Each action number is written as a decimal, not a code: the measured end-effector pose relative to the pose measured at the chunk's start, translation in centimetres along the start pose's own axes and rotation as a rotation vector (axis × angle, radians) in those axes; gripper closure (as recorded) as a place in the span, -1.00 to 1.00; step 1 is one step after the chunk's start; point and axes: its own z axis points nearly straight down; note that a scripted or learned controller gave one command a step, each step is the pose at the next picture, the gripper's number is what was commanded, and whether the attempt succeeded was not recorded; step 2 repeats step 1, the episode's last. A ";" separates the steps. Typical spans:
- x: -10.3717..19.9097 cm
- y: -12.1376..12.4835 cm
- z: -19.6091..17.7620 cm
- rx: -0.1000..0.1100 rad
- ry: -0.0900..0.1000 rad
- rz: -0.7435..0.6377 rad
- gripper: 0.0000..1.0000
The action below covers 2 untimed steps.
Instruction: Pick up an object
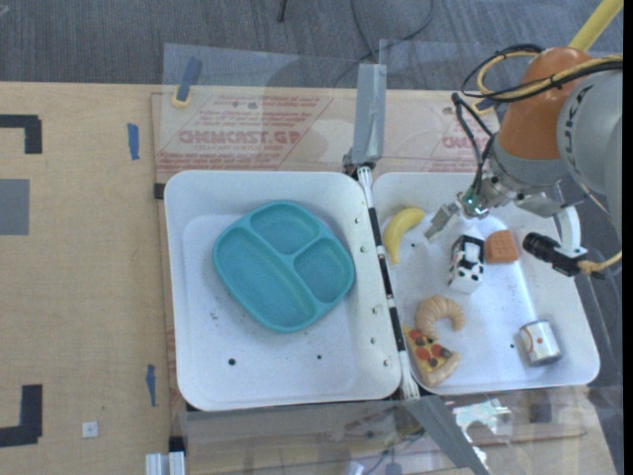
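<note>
We start at the gripper (447,222), which hangs over the far left part of the right bin (495,359), low above its floor. From this slanted view we cannot tell whether it is spread or pressed together, and we see nothing held in it.

The nearest thing is the banana (401,232), just beside the gripper toward the bin's left wall and lying curved along that wall near the far left corner. We judge it the likeliest object to pick up. It looks like a light toy with a smooth, rounded skin, so it probably slips unless it is taken across its thick middle, square to the curve. The wall close behind it leaves little room on that side.

Slightly nearer the front edge, just beside the gripper on the other side, is a small black-and-white cow toy (467,263). It seems light and stiff, but narrow and easy to knock over. An orange block (501,247) sits right beside it, perhaps touching.

Further toward the front edge lie a croissant (440,313) and, by the front left corner, a pizza slice (432,354), which is flat and hard to get under. A small can (538,342) lies near the front right corner, well apart from the rest.

In the left bin (198,354) there is a blue divided plate (284,265).
</note>
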 end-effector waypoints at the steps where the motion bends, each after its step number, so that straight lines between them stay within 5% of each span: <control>1: -1.9 -6.8 1.0 -0.003 -0.004 -0.241 -1.00; 2: -1.9 -6.8 1.0 -0.003 -0.004 -0.241 -1.00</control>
